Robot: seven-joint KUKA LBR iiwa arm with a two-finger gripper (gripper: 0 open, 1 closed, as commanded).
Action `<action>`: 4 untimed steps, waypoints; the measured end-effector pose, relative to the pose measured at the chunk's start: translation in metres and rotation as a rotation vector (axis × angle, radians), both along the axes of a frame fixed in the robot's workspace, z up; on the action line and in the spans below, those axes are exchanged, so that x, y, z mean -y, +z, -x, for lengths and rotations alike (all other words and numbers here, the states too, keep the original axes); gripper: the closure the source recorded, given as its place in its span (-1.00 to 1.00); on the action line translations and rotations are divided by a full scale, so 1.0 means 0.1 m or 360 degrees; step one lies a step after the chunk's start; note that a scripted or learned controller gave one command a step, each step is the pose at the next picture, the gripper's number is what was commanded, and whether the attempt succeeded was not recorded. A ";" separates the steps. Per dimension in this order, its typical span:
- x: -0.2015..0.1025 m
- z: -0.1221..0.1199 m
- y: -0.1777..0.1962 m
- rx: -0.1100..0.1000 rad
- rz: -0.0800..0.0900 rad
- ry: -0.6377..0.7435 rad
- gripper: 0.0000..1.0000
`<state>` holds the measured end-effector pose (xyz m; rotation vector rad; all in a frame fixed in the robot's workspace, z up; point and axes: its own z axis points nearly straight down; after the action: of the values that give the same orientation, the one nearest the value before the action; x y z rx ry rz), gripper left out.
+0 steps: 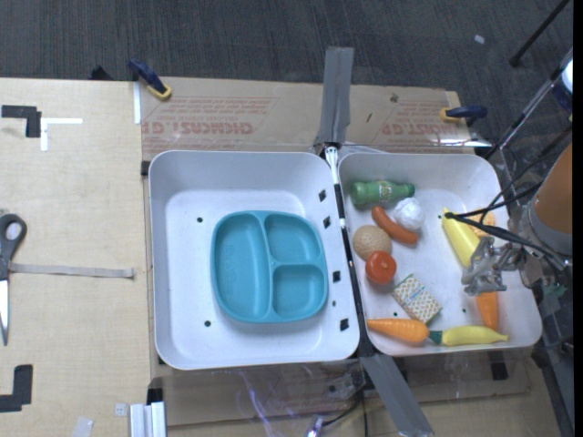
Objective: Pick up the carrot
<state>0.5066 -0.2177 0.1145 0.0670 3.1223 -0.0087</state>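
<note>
In the right bin (428,173), a small orange carrot (489,310) lies near the front right corner, pointing toward the front wall. My gripper (480,279) hangs at the carrot's far end, touching or just above its top. A second, longer orange carrot (398,330) lies along the bin's front wall at the left. An orange-red, carrot-like piece (393,225) rests further back beside a white ball (409,213).
The right bin also holds a green bottle (383,190), a tan round piece (372,240), a red tomato (382,266), a patterned block (417,298) and two yellow pieces (461,239) (472,336). A teal divided plate (271,266) sits in the left bin (173,271). Scissors (7,244) lie at the far left.
</note>
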 end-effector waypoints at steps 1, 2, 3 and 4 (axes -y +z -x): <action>-0.68 0.10 0.47 -0.0021 -0.0011 -0.0154 1.00; -0.68 0.07 0.57 -0.0011 -0.0008 -0.0149 1.00; -0.68 0.05 0.67 -0.0002 -0.0006 -0.0145 1.00; -0.68 0.05 0.66 -0.0002 -0.0006 -0.0145 -1.00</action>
<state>0.5017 -0.1496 0.1810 0.2096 3.1176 -0.0043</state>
